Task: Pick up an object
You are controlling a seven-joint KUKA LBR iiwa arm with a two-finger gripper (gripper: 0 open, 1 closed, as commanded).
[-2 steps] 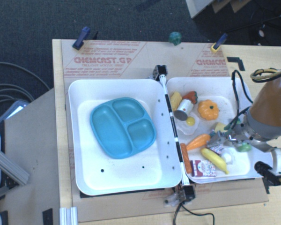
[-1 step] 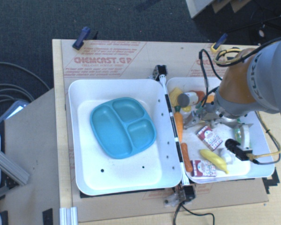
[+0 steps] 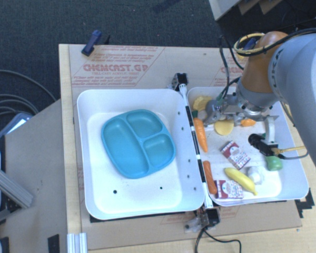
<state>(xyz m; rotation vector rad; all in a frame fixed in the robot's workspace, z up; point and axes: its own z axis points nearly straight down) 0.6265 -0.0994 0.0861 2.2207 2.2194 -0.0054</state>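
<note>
My gripper (image 3: 221, 112) is low in the back of the right bin (image 3: 294, 186), coming down from the grey arm with the orange band (image 3: 259, 67). It hangs just above a round yellow piece (image 3: 224, 127), with a yellow toy (image 3: 201, 103) to its left and a small orange piece (image 3: 247, 123) to its right. An orange carrot (image 3: 200, 134) lies along the bin's left wall. Nearer the front lie a red and white carton (image 3: 235, 154), a banana (image 3: 240, 179), a red and white box (image 3: 229, 190), a red stick (image 3: 209, 176) and a green piece (image 3: 274, 164).
The left bin (image 3: 89, 194) holds a blue divided plate (image 3: 138, 142). A blue clip (image 3: 91, 42) lies on the cardboard at the bench's far left corner. Cables run off the bench's left side.
</note>
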